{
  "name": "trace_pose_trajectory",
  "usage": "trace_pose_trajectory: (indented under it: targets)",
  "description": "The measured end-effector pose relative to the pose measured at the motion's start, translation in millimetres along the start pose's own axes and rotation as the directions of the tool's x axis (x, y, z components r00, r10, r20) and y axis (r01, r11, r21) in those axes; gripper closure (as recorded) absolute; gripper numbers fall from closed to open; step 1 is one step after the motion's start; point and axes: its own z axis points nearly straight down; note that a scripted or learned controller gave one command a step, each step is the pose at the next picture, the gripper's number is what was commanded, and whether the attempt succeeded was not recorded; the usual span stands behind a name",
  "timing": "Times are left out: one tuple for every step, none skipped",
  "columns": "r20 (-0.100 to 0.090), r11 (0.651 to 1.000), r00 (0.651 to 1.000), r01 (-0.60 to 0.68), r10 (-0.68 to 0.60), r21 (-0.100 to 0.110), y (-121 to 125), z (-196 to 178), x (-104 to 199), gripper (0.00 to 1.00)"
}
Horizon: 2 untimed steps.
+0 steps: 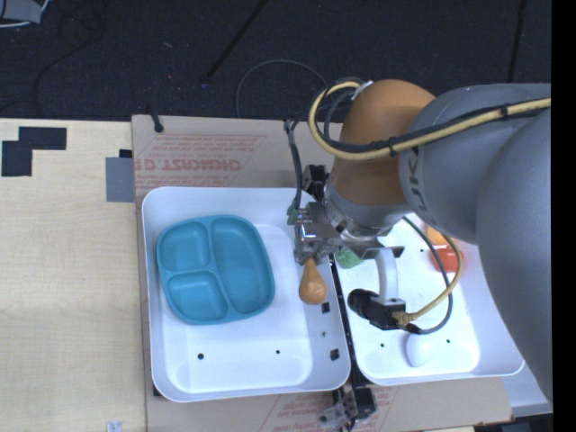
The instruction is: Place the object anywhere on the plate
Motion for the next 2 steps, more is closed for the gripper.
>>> trace_pose_trajectory:
  targets:
    - [0.001,1.000,1.000,-0.001,0.001,0.001,-4,8,55,1.00]
    - [0.001,1.000,1.000,-0.002,0.002,-0.001,-5,-9,98,1.00]
